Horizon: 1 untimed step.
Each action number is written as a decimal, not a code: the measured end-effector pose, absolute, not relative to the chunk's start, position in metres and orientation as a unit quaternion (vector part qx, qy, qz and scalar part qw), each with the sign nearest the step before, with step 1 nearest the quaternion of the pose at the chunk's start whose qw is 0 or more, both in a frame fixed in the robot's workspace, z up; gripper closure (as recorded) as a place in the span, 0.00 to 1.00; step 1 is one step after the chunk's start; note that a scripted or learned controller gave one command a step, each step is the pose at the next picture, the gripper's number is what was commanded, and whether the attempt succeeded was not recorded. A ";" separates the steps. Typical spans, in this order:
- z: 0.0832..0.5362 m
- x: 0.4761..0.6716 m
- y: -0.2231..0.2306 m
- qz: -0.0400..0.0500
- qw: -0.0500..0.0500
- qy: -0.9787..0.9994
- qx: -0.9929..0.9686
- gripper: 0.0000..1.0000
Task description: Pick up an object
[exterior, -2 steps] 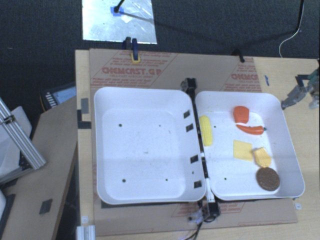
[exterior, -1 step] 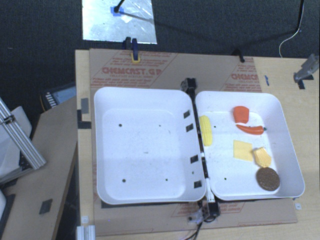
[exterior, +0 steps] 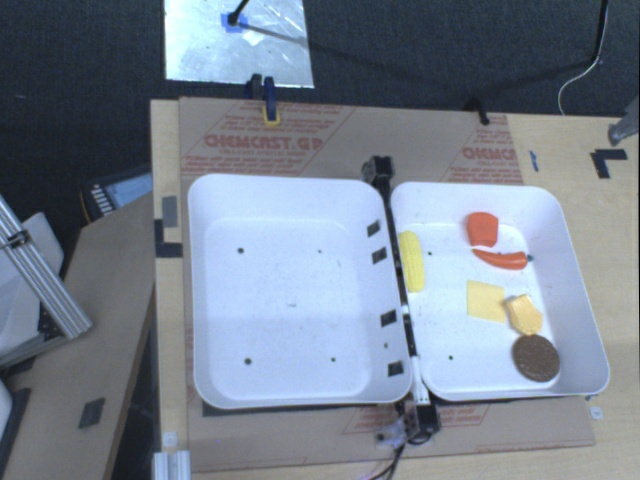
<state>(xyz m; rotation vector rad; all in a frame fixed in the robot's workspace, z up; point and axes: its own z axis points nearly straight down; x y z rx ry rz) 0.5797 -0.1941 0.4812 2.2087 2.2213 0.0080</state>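
— Gripper state?

— I could not tell. A grey sliver of the rig point(exterior: 627, 126) poked in at the right edge, over the bench's far right corner, well apart from both bins and holding nothing I could see.

— What did the bench look like?

— A tan bench point(exterior: 163, 158) carried a cardboard sheet point(exterior: 300, 133) with red print, pinned at the far edge by a yellow-tipped clamp point(exterior: 268, 103). The two white bins sat on it, touching along the middle, joined by black clips point(exterior: 380, 256). The left bin point(exterior: 196, 298) had its bare floor showing. Beyond the bench I saw dark carpet, a silvery foil square point(exterior: 238, 26) with a bit of blue tape point(exterior: 232, 20), and a thin cable point(exterior: 592, 63) at the upper right. An aluminium rail point(exterior: 42, 278) leaned in at the left.

— And the things to pick?

— All lay in the right bin point(exterior: 582, 298). A yellow corn cob point(exterior: 411, 260) lay along its left wall. Toward the far side sat an orange block point(exterior: 482, 228), with a red chilli point(exterior: 502, 259) just in front of it. Nearer me lay a flat pale-yellow square point(exterior: 486, 301), a small yellow chunk point(exterior: 524, 314) touching its right corner, and a round brown disc point(exterior: 536, 357) just beside that, closest to the near rim.
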 end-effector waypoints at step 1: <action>0.539 0.569 -0.183 0.002 0.004 0.709 0.705 0.00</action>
